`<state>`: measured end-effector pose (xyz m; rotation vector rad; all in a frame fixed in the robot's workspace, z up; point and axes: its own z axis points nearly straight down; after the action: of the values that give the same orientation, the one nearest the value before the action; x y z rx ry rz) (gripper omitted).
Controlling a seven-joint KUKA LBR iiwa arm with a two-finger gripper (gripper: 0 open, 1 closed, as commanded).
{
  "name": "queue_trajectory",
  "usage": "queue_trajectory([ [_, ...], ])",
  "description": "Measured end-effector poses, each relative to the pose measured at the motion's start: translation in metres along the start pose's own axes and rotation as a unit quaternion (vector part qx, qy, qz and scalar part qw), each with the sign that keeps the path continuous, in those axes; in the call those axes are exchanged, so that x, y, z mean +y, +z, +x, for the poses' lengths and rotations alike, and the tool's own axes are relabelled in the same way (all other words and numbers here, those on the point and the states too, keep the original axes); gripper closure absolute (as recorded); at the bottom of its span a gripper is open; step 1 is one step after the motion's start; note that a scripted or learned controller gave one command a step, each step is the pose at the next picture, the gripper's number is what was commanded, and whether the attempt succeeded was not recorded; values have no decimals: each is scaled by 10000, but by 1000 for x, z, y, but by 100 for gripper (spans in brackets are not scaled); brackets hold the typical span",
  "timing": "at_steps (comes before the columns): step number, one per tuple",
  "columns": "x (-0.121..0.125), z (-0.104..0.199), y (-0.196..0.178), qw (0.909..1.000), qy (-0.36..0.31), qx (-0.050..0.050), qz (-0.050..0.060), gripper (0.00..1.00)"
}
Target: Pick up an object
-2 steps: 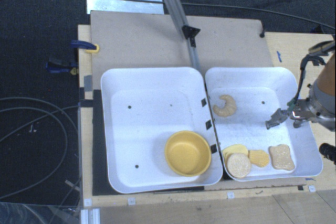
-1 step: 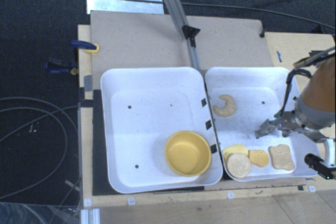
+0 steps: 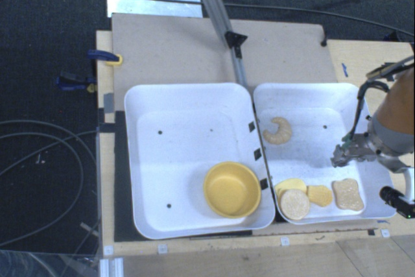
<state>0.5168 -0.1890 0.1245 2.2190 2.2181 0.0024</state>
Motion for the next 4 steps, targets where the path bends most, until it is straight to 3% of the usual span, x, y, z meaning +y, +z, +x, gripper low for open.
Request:
queue_trajectory([
  [1, 7, 9, -54, 10000, -31, 0, -15, 100],
  [3, 14, -1, -160, 10000, -30, -7, -20, 100],
  [4, 15, 46, -158, 10000, -49, 11, 6, 100],
])
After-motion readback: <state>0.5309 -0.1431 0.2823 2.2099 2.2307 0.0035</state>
